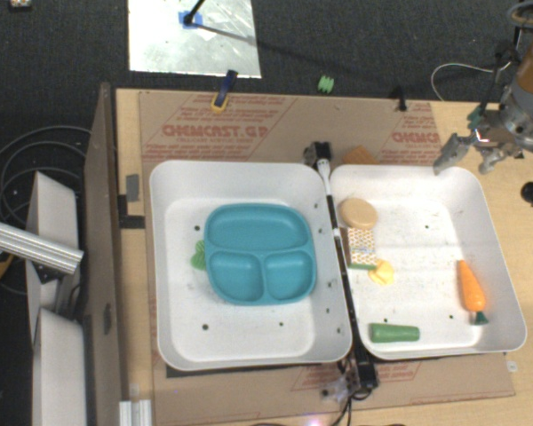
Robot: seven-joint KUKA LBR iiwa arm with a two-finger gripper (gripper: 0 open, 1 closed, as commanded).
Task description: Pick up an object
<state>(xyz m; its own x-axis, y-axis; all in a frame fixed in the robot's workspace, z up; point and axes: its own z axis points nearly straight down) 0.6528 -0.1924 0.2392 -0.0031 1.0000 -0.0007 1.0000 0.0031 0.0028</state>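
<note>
My gripper [471, 156] hangs open above the far right corner of the right bin [426, 229], with nothing between its fingers. In that bin lie a tan round piece [358, 212], a patterned packet [362, 246] and a small yellow piece [382, 272] along the left wall. An orange carrot [471, 287] rests by the right wall and a green piece [393, 333] by the front wall. All of them lie well apart from the gripper.
The left bin [179, 238] holds a blue divided plate [259, 252] with a small green thing [198, 257] peeking out at its left edge. Both bins sit on a cardboard sheet [249, 127]. Cables [31, 158] lie to the left of the bench.
</note>
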